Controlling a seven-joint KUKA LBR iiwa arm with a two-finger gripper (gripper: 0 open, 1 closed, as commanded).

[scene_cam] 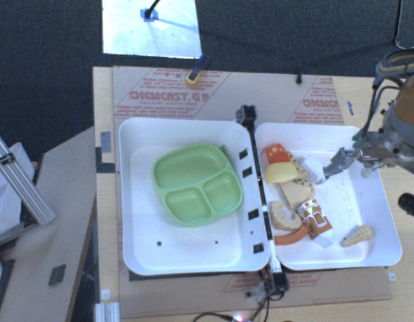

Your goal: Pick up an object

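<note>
While gripper (325, 171) hovers low in right bin (378, 200), jaws' state unclear — cannot tell. Nearest item: small white block (311, 166), just beside fingertips, amid toy food pile. Likely light, rigid, slick plastic — best pinched across short flat sides.

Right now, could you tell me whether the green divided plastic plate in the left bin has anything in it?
Empty: the green divided plastic plate shows bare compartments.

The arm (402, 123) was cut off by the right edge, so most of it went unseen. Its claw (335, 164) was too small and blurred to read the fingers. In the right bin (378, 200), the piled toy foods (297, 200) overlapped, hiding parts of one another.
</note>
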